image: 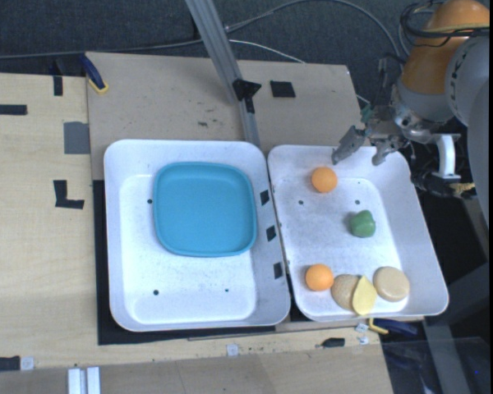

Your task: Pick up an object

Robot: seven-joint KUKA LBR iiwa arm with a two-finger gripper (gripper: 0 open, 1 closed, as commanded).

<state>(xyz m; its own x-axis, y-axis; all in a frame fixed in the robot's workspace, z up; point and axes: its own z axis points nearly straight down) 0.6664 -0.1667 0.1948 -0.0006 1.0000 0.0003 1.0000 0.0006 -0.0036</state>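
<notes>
Left bin (131, 302) at 9 o'clock holds just a blue plate (204, 208). Right bin (419, 253) has everything I could pick: orange ball (324, 180) at its 12, green piece (362, 223) mid, another orange ball (318, 277) and tan and yellow bits at 6. End effector (366, 146) hangs at 1 o'clock with fingers spread, gripping nothing. My call: pick not yet made, approach and grasp all left

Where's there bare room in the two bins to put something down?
Left bin: a strip in front of the blue plate. Right bin: the middle, between the upper orange ball, the green piece and the lower orange ball. Its near right corner is crowded.
</notes>
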